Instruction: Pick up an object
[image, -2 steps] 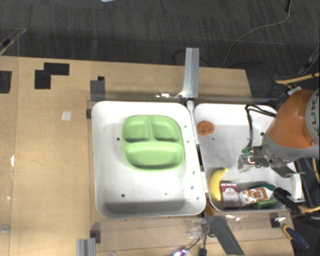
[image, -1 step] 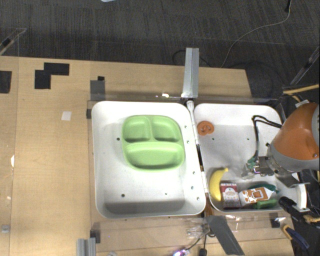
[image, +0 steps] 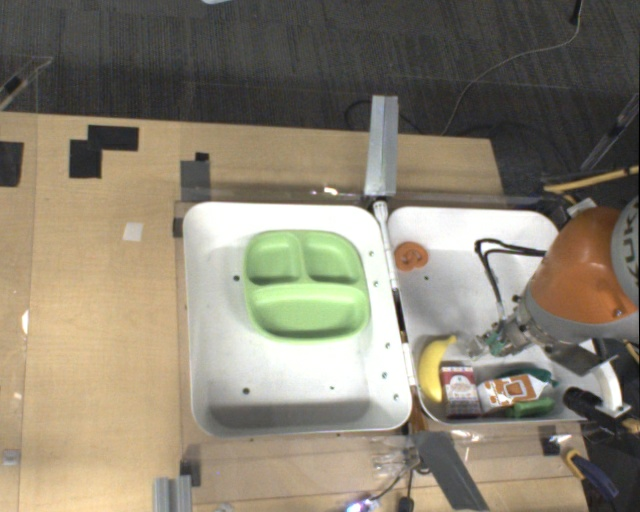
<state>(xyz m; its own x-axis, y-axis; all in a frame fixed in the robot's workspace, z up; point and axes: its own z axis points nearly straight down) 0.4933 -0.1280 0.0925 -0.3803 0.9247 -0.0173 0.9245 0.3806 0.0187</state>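
In the right bin (image: 450, 228) a yellow banana (image: 431, 366) lies near the front left corner. Beside it sits a dark red box (image: 459, 389), then an orange and green carton (image: 516, 392) along the front wall. A small orange disc (image: 410, 256) rests near the bin's back left. My gripper (image: 497, 341) hangs low over the bin, just above and right of the banana and above the boxes. The orange wrist band (image: 585, 275) covers much of the arm behind it.
The left bin (image: 215, 380) holds a green divided plate (image: 304, 283). A black cable (image: 492, 262) loops over the right bin's floor near the arm. A metal post (image: 382, 145) stands behind the seam between the bins.
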